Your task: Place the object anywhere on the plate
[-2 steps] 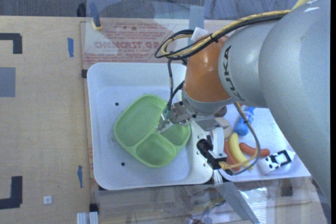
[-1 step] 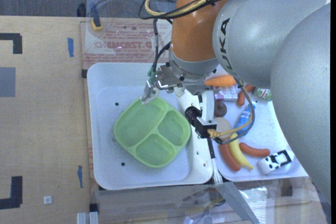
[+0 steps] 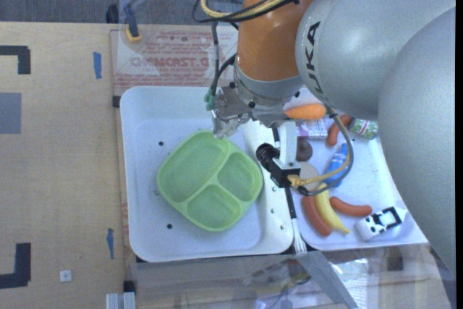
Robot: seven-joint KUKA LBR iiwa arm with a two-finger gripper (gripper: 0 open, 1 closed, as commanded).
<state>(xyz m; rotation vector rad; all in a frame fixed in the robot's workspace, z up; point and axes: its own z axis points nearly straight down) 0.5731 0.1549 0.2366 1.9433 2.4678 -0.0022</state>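
A light green plate (image 3: pixel 210 181) with three compartments lies in the left white bin (image 3: pixel 137 155), a little right of its middle. My gripper (image 3: pixel 221 125) hangs just over the plate's far rim, below the arm's orange band (image 3: pixel 271 32). Nothing shows on the plate. The right bin (image 3: pixel 405 228) holds toy food: an orange carrot (image 3: pixel 305 111), a yellow banana (image 3: pixel 330 211), a red sausage (image 3: pixel 351 208), a blue item (image 3: pixel 337 159) and a small brown piece (image 3: pixel 304 150). The arm hides much of that bin.
A white and black toy (image 3: pixel 381 222) lies at the right bin's near corner. A black cable with a connector (image 3: pixel 269 159) dangles over the wall between the bins. A printed card (image 3: pixel 166 61) lies behind the left bin. Wooden bench (image 3: pixel 58 155) stretches to the left.
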